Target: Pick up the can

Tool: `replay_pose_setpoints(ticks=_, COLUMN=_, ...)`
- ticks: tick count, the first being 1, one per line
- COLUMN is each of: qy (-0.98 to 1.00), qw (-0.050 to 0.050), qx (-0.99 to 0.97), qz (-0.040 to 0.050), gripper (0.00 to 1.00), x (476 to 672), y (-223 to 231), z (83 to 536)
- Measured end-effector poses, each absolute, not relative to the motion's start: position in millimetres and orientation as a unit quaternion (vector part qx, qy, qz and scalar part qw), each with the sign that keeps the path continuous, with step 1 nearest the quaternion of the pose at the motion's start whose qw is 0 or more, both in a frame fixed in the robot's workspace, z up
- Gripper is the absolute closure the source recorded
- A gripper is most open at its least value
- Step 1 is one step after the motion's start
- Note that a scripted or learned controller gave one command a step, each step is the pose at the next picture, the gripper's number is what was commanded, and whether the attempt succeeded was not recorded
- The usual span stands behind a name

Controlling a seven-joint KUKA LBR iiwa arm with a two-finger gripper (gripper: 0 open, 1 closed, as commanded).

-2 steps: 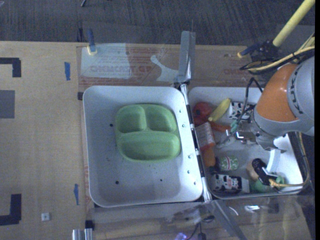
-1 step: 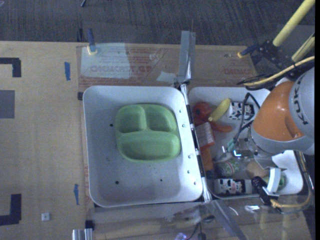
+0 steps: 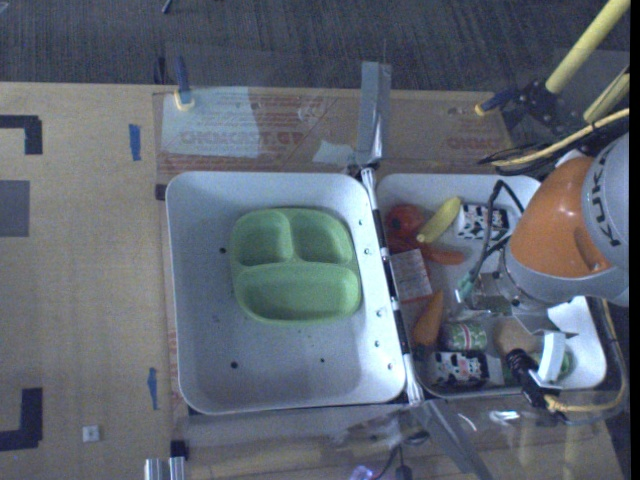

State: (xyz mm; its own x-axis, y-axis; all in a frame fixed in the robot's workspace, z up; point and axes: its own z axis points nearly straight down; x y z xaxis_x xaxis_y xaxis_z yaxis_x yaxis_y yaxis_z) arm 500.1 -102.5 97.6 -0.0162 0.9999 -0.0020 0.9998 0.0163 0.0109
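Note:
The can [image 3: 465, 335] lies on its side in the right bin [image 3: 590, 368], near the bin's front left, showing a green and pale label. My gripper [image 3: 484, 296] hangs just behind and above the can, low inside the bin, below the grey and orange wrist [image 3: 565, 233]. The wrist hides the gripper's tip, so whether it touches the can cannot be told.
Around the can lie an orange carrot [image 3: 430, 316], a black-and-white patterned box [image 3: 460, 368], a pinkish packet [image 3: 410, 273], a red fruit [image 3: 403, 223], a banana [image 3: 438, 218] and a small carton [image 3: 483, 220]. The left bin [image 3: 200, 318] holds a green divided plate [image 3: 295, 265].

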Motion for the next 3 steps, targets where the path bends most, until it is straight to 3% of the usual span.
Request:
replay_pose_setpoints(ticks=1, qy=0.587, qw=0.000, qx=0.810, qz=-0.0008, gripper=1.00, x=479.2, y=-41, z=184)
replay_pose_setpoints(ticks=2, qy=0.587, qw=0.000, qx=0.810, qz=-0.0009, gripper=0.00, x=479.2, y=-41, z=184)
replay_pose_setpoints(ticks=3, qy=0.636, qw=0.000, qx=0.772, qz=-0.0006, gripper=0.00, x=549.5, y=-112, z=108)
